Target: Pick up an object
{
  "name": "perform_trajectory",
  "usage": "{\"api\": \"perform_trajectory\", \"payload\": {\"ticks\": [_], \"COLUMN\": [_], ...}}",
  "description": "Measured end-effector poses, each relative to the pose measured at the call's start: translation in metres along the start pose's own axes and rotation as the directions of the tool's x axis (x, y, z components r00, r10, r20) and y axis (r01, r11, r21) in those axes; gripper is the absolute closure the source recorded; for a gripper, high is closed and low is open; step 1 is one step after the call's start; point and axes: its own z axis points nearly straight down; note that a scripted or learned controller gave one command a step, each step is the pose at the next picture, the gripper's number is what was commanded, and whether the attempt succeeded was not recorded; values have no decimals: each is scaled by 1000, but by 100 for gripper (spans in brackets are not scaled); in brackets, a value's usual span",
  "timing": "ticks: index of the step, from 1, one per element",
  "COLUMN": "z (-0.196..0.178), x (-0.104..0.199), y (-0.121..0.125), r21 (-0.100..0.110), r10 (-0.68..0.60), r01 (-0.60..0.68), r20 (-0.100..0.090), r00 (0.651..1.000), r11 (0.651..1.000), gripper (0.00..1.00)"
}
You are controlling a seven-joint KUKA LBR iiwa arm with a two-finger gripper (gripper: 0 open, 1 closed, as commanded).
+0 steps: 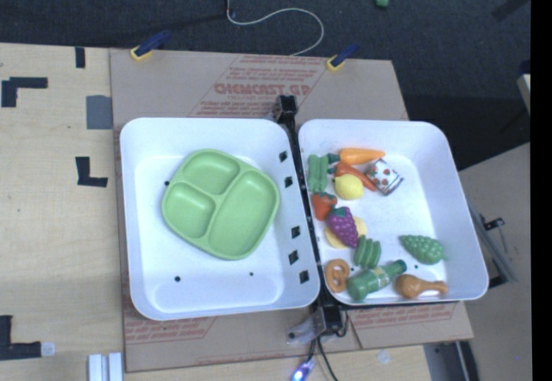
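Two white bins sit side by side on the bench. One green divided plate (222, 215) lies in the left bin (142, 198). The right bin (431, 198) holds a crowd of toy foods along its left and lower sides: a carrot (360, 155), a lemon (348, 188), purple grapes (342, 226), a pretzel (337, 272), a green bottle (373, 279) and a drumstick (419, 287). Several small pieces overlap and are hard to identify. How the jaws stand cannot be told.

Toy foods crowd the right bin (448, 165), mostly along its left wall: a carrot (360, 154) near the far edge, a small red-and-white carton (384, 177) beside it, a lemon (348, 188), purple grapes (342, 226), a pretzel (336, 273), a green bottle (374, 278), a drumstick (419, 287) at the near edge, and a bumpy green piece (422, 248).
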Motion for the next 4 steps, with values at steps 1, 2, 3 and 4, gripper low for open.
{"api": "perform_trajectory", "payload": {"ticks": [1,2,3,4], "z": [-10,-21,-31,-41], "x": [1,1,2,3], "y": [1,2,3,4], "r21": [-1,-2,-3,-5], "r10": [-2,-3,-5,-6], "r01": [2,3,5,6], "r20": [1,3,4,5], "r00": [1000,1000,1000,1000], "r11": [1000,1000,1000,1000], "gripper": [100,100,100,100]}}
